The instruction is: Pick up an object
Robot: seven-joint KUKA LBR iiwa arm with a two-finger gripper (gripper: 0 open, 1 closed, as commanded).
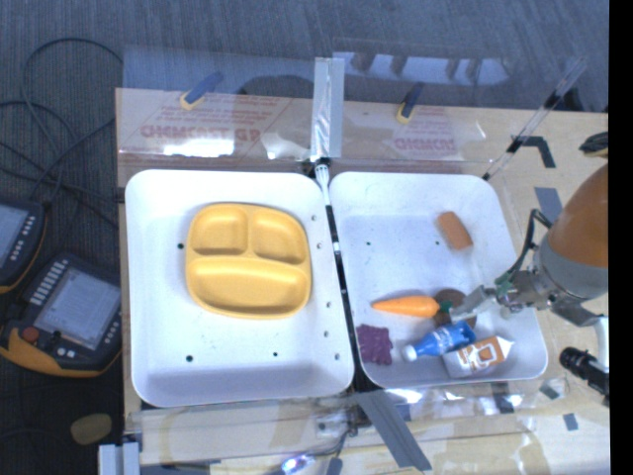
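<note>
Arm (584,240): grey with orange band, entering from the right, largely cut off at the frame edge. Gripper (473,305): reaching low over the right bin's lower half, its tip beside a small dark round object (450,298) that is too indistinct to identify; whether the jaws stand wide, narrow or closed on anything cannot be told from here. Left bin (158,364): holds one yellow divided plate (248,259), three compartments, lying flat near the bin's middle. Right bin (396,206): holds an orange-brown lump (455,231) toward the upper right, well apart from the rest; an orange carrot (406,306) lying crosswise just left of the gripper tip; a purple bunch of grapes (374,343) at the lower left; a blue bottle with white cap (436,342) lying on its side just below the carrot; a small white-and-orange carton (478,355) touching the bottle's right end, its print unreadable. Bench surround: clear plastic sheeting at the far edge; handheld control pendants (54,310) and cables on the floor at left, partly cropped.
</note>
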